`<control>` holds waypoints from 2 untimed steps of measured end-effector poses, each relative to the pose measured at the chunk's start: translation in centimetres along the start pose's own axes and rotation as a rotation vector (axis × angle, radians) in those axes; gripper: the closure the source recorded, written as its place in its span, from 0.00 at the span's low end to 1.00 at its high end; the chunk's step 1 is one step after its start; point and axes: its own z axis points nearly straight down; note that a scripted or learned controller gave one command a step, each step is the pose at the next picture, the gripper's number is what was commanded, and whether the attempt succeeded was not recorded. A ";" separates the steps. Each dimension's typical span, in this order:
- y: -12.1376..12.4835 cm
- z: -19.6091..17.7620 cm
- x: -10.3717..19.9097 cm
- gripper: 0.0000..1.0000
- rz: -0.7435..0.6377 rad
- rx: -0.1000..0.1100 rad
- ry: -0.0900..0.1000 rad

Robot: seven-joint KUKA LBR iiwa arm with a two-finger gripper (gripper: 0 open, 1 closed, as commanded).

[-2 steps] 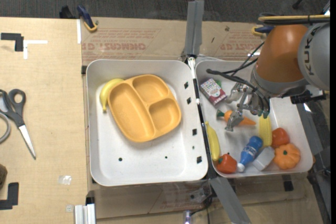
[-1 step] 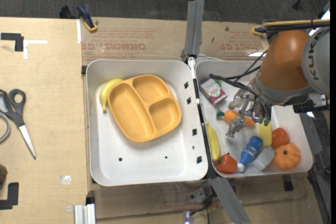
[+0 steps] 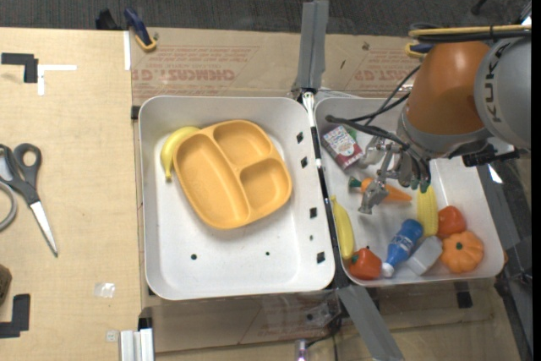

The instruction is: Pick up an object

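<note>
A divided plate [image 3: 232, 173] is lying in the left bin [image 3: 161, 258], a banana [image 3: 175, 146] touching its left rim. Scissors [image 3: 32, 190] are lying on the tabletop [image 3: 68, 266], well left.

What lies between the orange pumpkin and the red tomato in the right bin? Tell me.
In the camera view, a blue bottle lies between the orange pumpkin and the red tomato.

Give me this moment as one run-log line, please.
arm: over right bin | gripper: above carrot | grasp: unconfirmed | left bin: yellow tray
</note>
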 end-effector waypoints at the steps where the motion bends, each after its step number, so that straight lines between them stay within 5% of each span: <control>1: -0.7 0.0 2.5 0.00 0.102 -0.003 -0.001; 2: 0.1 -0.1 2.2 0.00 0.004 -0.002 -0.003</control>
